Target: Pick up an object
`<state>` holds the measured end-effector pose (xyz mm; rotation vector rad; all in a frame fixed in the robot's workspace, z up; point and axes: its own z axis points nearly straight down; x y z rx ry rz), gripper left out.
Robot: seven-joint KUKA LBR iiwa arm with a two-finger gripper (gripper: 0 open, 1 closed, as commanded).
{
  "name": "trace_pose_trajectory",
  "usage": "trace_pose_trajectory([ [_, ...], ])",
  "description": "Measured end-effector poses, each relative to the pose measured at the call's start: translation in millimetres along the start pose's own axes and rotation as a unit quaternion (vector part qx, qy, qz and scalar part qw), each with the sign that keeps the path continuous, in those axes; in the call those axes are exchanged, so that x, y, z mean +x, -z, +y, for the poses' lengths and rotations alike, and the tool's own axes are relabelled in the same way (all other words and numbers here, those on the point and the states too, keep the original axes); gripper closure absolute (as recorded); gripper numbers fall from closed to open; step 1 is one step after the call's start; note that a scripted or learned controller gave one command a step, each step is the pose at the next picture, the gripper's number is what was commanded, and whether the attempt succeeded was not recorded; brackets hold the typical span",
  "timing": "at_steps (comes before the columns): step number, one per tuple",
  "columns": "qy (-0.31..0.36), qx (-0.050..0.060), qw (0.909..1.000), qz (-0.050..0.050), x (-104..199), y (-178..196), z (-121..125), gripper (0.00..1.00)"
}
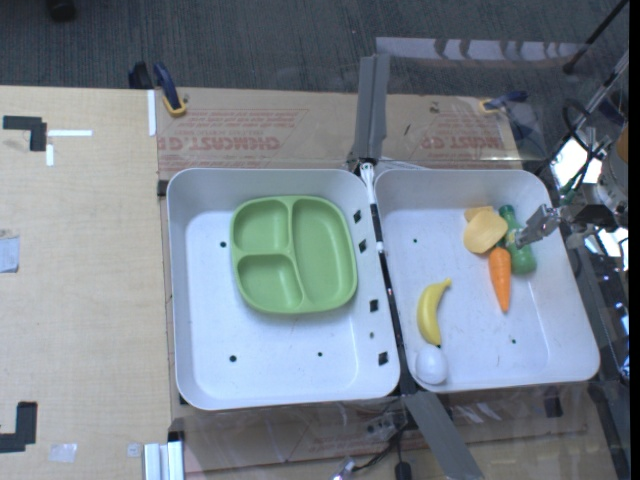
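Gripper point(530, 230) sits low over the right bin's point(560, 363) far right part, its tip just beside the green vegetable point(521, 256) and the orange carrot point(500, 279); whether it is apart or together I cannot tell, and nothing visibly sits in it. Left of the carrot's top lies a smooth, rounded yellow piece point(484, 230). Nearer the dividing wall curves a yellow banana point(432, 311), with a glossy white egg-like object point(431, 365) touching its lower end. The left bin point(200, 368) holds a matte green plastic plate point(294, 254) with three compartments.
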<state>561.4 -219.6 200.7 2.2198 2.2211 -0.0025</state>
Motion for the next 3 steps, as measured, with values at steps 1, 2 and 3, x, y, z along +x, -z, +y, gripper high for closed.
trace_pose_trajectory([
  [1,0.062,0.000,0.9980,0.006,6,-109,3,0.00],
  [2,0.061,0.000,0.9981,0.004,4,-100,3,1.00],
  [3,0.013,0.001,0.9999,0.001,83,-22,27,1.00],
])
